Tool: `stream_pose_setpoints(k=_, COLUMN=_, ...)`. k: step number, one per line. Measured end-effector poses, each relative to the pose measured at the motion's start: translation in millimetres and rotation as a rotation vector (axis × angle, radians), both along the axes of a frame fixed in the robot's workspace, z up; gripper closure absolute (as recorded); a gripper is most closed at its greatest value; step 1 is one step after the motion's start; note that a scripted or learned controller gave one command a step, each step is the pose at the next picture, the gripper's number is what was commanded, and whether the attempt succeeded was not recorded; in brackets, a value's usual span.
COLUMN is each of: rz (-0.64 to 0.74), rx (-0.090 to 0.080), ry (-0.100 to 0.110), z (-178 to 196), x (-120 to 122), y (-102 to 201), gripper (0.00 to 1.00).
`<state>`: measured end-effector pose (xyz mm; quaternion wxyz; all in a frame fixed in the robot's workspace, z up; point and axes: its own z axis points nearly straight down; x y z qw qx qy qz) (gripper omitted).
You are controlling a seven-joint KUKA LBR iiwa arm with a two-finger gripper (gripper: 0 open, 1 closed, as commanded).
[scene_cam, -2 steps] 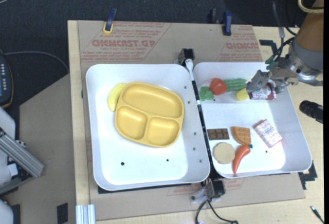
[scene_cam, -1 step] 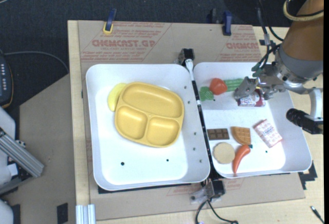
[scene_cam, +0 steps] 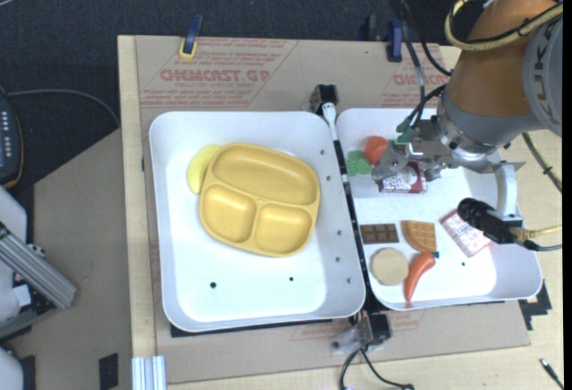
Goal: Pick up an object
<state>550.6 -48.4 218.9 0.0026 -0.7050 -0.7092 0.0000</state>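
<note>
Camera view: the gripper [scene_cam: 404, 163] hangs over the right bin [scene_cam: 523, 285], directly above a red-and-white packet [scene_cam: 402, 185] — whether the claw is open or closed you cannot tell. Expect it light and crinkly; pinch its edges. Strawberry [scene_cam: 375, 148] and chocolate bar [scene_cam: 377, 233] crowd close.

The tabletop [scene_cam: 268, 66] carries two white bins: left bin [scene_cam: 179, 227] at nine o'clock, right bin [scene_cam: 500, 276] at three.
</note>
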Motion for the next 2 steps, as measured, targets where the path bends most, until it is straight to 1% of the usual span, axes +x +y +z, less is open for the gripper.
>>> stream_pose_setpoints(k=1, rz=-0.003, rx=-0.002, ry=0.000, z=2.6, x=-26.4, y=29.1, gripper=1.00)
stream_pose_setpoints(k=2, rz=-0.005, rx=-0.004, ry=-0.006, z=14.1, x=-23.6, y=31.1, gripper=1.00)
